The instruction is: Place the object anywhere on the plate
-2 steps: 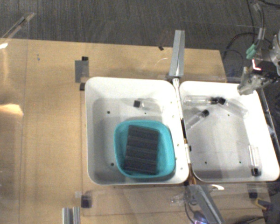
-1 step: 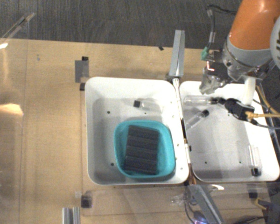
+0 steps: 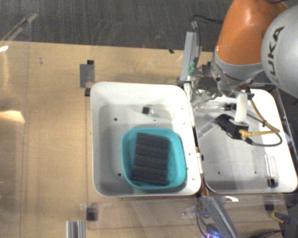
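A dark grey ribbed block [image 3: 150, 158] lies on the teal square plate [image 3: 126, 152] in the left bin [image 3: 102, 148]; if the jaws over the right bin [image 3: 238, 170] are apart, I cannot tell.

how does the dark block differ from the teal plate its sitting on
Colour: the block is dark grey, the plate is teal.
Surface: the block is ribbed across its top, while the plate is smooth with a raised rim.
Size: the plate is larger, and the block fits inside its rim.
Shared: both lie flat in the left bin.
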`<state>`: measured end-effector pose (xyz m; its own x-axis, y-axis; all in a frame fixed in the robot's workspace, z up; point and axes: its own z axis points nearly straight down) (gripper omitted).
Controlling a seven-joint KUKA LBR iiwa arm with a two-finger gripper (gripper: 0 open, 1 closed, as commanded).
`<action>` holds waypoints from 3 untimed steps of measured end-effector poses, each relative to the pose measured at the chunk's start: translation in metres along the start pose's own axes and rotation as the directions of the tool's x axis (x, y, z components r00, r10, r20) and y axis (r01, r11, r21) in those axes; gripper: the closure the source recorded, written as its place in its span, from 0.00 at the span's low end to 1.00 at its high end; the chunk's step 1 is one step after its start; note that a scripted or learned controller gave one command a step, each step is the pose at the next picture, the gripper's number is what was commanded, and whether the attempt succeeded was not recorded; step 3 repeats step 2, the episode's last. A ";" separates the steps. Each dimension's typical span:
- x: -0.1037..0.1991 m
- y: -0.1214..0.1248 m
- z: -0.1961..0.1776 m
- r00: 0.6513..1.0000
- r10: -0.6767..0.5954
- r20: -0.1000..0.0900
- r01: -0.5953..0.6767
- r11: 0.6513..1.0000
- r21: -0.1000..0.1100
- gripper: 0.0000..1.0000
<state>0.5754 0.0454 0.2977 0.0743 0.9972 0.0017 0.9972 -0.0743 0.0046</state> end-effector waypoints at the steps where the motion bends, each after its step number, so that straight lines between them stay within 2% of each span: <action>1: 0.044 0.014 0.035 0.998 -0.066 0.000 0.066 0.998 0.002 1.00; 2: 0.044 0.015 0.035 0.998 -0.065 0.000 0.065 0.998 0.002 0.00; 3: 0.044 0.015 0.035 0.998 -0.065 0.000 0.065 0.998 0.002 0.00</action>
